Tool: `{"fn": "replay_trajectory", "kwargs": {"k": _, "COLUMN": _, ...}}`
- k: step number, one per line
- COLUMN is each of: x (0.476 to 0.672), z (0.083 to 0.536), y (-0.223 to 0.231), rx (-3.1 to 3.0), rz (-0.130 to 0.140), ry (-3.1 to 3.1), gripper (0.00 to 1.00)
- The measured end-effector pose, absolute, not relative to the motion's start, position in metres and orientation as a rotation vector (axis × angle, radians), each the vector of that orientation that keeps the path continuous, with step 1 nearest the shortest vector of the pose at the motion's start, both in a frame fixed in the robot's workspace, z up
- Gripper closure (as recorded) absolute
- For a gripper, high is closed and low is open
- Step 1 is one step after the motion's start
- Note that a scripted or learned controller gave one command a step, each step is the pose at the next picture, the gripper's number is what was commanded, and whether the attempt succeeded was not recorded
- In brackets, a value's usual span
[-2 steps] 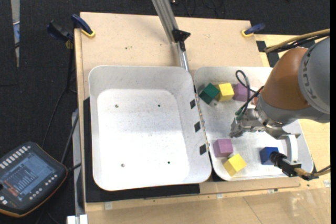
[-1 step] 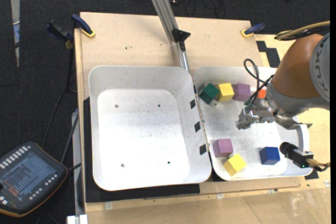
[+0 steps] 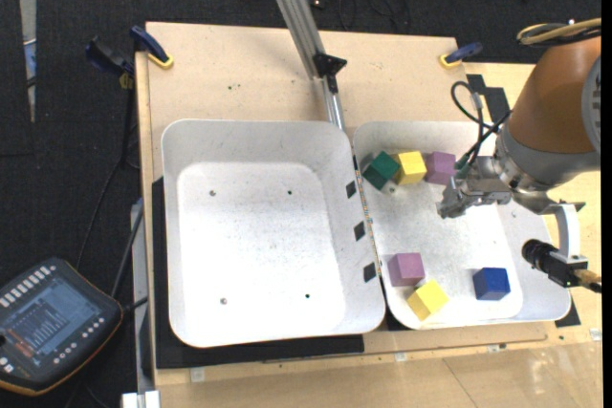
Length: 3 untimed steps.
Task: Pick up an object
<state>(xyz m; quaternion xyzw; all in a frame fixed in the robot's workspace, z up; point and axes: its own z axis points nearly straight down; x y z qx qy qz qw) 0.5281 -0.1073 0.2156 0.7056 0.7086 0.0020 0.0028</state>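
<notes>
Sitting in the right bin (image 3: pixel 535 306): six blocks, none between the tool's fingers. Top cluster at the bin's 11 o'clock: green block (image 3: pixel 382 171), yellow block (image 3: pixel 412 166), pink block (image 3: pixel 440 167) in a row, touching or nearly so, close to the bin's far wall. Lower group toward 6 o'clock: second pink block (image 3: pixel 406 268), with a second yellow block (image 3: pixel 426 298) just beside it at its 5 o'clock; blue block (image 3: pixel 491 283) apart from them at 3 o'clock, near the front rim.

Tool (image 3: pixel 457 202) hangs over the bin's middle, just at 5 o'clock of the top pink block; can't tell whether it's open or closed, as the fingertips blur into the white floor. Bare floor between the tool and the lower blocks, so open room there. The top cluster is boxed in by the wall and by each other.

Left bin (image 3: pixel 182 234): white floor with a few dark specks.

Arm (image 3: pixel 559 115) enters from 3 o'clock, partly cut off at the frame edge, covering the right bin's 2 o'clock corner. Both bins sit on the table (image 3: pixel 239 72).
</notes>
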Motion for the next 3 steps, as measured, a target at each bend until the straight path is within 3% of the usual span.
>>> {"fn": "replay_trajectory", "kwargs": {"k": 1, "x": 0.529, "z": 0.227, "y": -0.107, "rx": 2.217, "rz": 0.002, "ry": 2.223, "gripper": 1.0}}
{"fn": "replay_trajectory", "kwargs": {"k": 3, "x": 0.542, "z": 0.23, "y": -0.005, "rx": 2.212, "rz": 0.004, "ry": 2.231, "gripper": 1.0}}
